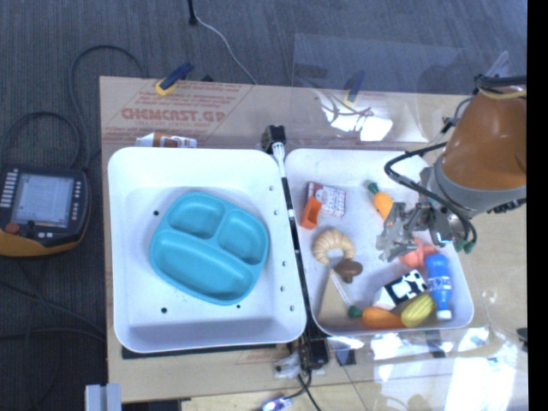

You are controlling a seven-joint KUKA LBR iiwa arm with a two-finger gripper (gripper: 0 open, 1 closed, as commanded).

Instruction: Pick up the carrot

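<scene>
Gripper is hanging low in the right bin, finger state unclear. One carrot is lying just left and far of it; another carrot is resting at the near wall. Approach step; next move likely needs centring over one.
</scene>
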